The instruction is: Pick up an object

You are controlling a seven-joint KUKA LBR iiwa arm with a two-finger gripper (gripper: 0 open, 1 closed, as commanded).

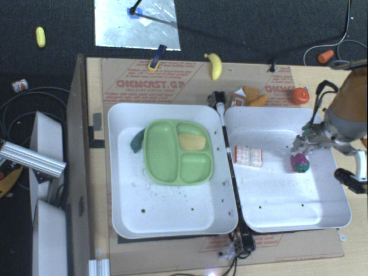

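A small purple and green object [299,163] lies in the right bin [276,211], near its right side. My gripper [303,146] hangs just above and behind it, at the end of the arm that reaches in from the right. A white packet with red print [248,156] lies further left in the same bin. In the left bin [167,211] a green divided plate [175,153] carries a yellow piece [192,141], and a dark teal object [137,140] rests against the plate's left rim.
Behind the bins, a yellow banana [215,66], an orange item [256,98] and a red-orange ball [299,95] lie on the cardboard. A clamp [218,99] sits where the bins meet. Cables run along the right edge.
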